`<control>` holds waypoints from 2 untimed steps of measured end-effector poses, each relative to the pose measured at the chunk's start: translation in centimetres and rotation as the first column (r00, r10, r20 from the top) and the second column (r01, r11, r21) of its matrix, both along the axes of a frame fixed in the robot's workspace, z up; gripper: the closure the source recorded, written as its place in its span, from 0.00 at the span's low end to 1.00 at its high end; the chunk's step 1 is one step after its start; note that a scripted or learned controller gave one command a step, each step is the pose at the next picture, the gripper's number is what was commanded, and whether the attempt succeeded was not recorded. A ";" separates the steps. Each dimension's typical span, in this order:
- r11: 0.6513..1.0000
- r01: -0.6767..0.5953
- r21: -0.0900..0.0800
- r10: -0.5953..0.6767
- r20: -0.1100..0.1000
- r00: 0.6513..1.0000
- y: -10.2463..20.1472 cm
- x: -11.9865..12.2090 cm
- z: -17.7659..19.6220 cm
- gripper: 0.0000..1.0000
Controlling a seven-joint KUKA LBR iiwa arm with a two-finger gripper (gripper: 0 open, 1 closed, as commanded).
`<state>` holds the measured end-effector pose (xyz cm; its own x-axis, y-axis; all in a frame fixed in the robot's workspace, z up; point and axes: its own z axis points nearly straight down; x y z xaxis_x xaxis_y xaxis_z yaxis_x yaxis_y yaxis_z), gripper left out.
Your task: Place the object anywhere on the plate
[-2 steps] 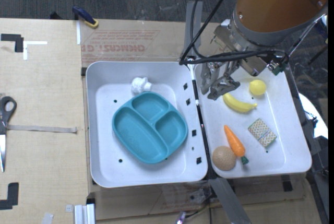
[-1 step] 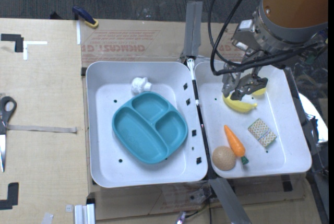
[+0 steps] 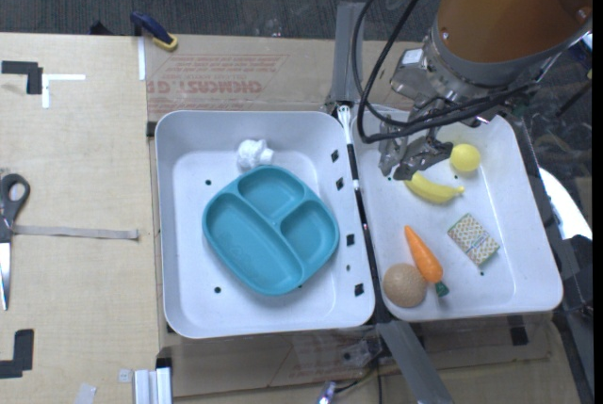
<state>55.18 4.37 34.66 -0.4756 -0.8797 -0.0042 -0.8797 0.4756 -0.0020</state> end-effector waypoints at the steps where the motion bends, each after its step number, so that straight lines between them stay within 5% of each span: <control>1: 0.994 -0.112 -0.001 0.112 0.004 0.994 -5.6 0.3 5.1 1.00; 2: 0.986 -0.166 0.000 0.166 0.002 0.986 -4.7 3.9 4.0 1.00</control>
